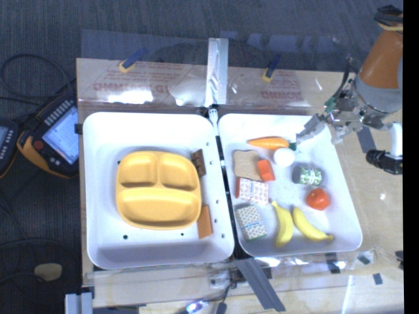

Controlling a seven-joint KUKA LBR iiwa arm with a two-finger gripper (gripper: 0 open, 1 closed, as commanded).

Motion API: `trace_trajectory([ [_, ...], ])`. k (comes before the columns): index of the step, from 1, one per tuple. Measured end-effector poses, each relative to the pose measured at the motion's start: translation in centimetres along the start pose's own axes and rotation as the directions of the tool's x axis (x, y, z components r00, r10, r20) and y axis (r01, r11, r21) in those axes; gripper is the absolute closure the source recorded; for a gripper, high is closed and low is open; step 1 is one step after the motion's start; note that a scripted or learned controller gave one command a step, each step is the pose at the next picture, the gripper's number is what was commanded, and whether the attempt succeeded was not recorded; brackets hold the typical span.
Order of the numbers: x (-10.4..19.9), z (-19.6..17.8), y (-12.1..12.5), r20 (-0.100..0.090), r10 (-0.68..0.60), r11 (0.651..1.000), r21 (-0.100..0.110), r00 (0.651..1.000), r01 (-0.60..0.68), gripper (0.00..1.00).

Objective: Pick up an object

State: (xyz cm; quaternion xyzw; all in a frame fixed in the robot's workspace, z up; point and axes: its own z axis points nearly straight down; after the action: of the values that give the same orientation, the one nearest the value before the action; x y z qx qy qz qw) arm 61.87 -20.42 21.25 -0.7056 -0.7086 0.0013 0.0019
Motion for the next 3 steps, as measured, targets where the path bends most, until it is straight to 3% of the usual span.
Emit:
trace_trajectory([
  [1, 0.1, -0.7, 0.1, 0.0, -0.003, 1.0, 0.004, 1.0, 0.003, 1.0],
  [2, 0.1, -0.7, 0.1, 0.0, -0.003, 1.0, 0.005, 1.0, 0.003, 0.0],
  [3, -1.7, 5.7, 2.4, 0.002, 0.292, 0.957, 0.001, 0.957, -0.292, 0.0],
])
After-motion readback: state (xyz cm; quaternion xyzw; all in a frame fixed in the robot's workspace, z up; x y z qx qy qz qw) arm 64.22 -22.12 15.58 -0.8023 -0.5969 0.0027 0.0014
